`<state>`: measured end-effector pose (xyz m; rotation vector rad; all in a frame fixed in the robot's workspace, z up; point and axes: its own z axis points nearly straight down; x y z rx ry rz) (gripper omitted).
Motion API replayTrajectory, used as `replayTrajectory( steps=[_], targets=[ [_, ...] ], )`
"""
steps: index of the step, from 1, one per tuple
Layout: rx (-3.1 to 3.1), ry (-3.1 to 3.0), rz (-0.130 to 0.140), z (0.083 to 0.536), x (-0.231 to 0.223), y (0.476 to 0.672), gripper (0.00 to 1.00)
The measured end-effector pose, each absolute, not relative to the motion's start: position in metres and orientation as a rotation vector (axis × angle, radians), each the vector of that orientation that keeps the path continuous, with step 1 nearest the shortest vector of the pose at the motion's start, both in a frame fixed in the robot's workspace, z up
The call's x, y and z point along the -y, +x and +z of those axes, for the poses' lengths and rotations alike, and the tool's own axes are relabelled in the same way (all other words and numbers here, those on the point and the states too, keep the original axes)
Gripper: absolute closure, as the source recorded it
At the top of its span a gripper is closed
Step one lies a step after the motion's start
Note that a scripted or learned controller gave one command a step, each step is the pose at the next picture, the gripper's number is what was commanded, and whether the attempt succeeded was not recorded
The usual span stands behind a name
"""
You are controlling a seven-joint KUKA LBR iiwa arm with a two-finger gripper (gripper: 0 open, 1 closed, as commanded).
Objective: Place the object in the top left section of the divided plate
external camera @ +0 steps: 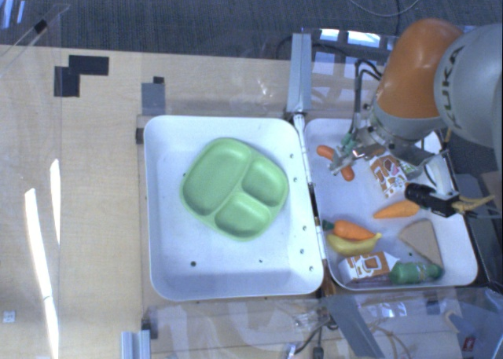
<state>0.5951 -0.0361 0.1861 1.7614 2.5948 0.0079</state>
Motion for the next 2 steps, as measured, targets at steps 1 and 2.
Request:
replayTrajectory(
  steps=[1, 2],
  targets=[
    [-2.495, 1.904, 0.006, 0.1852, -0.0469, 0.5862, 1.00],
    [-2.495, 1.905, 0.006, 0.1852, -0.0468, 0.5862, 0.00]
  ],
)
